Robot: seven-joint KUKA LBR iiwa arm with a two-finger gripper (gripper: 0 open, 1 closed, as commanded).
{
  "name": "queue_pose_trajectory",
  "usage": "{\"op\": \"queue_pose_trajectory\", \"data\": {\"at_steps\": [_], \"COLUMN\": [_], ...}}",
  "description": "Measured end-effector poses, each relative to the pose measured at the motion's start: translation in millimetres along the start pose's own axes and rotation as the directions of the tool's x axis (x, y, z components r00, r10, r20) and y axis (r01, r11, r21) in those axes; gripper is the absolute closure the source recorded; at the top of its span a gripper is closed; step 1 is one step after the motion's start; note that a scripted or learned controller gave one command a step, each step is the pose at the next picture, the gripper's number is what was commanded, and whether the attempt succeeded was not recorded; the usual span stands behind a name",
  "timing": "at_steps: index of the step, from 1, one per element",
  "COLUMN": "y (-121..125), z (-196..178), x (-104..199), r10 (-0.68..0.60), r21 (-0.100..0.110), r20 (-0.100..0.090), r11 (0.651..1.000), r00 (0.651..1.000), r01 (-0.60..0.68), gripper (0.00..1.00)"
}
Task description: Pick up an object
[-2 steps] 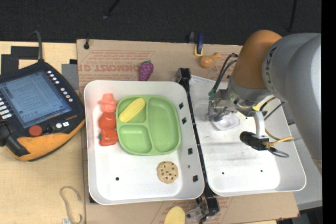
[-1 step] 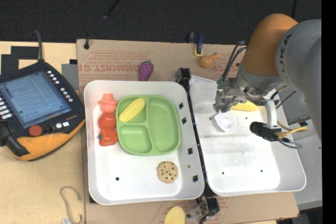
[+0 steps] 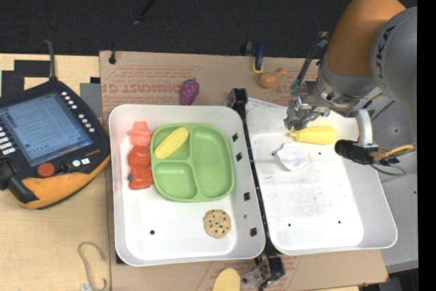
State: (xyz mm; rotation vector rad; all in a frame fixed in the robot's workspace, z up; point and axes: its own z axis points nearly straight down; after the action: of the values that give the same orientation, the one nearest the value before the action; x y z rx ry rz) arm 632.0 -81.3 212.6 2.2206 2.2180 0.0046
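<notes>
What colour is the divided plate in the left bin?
Green, seen in the camera view: divided plate.

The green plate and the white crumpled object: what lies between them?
The camera view shows the black divider where the two bins meet, between the green plate and the white crumpled object.

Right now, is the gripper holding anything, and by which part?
Cannot be told. The gripper sits at the yellow bottle's left tip, but no grasp is visible.
</notes>
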Motion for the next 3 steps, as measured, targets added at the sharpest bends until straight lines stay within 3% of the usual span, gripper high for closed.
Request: {"op": "queue_pose_trajectory", "data": {"at_steps": [1,3], "y": [0,-63], "z": [-16,2], "x": [-2,82], "r10": [0.000,-0.002], "r21": [0.004,0.011], "r20": [-0.001,-0.002], "r11": [1.000,1.000], "r00": [1.000,1.000], "r01": [0.000,0.002], "gripper": [1.00,1.00]}}
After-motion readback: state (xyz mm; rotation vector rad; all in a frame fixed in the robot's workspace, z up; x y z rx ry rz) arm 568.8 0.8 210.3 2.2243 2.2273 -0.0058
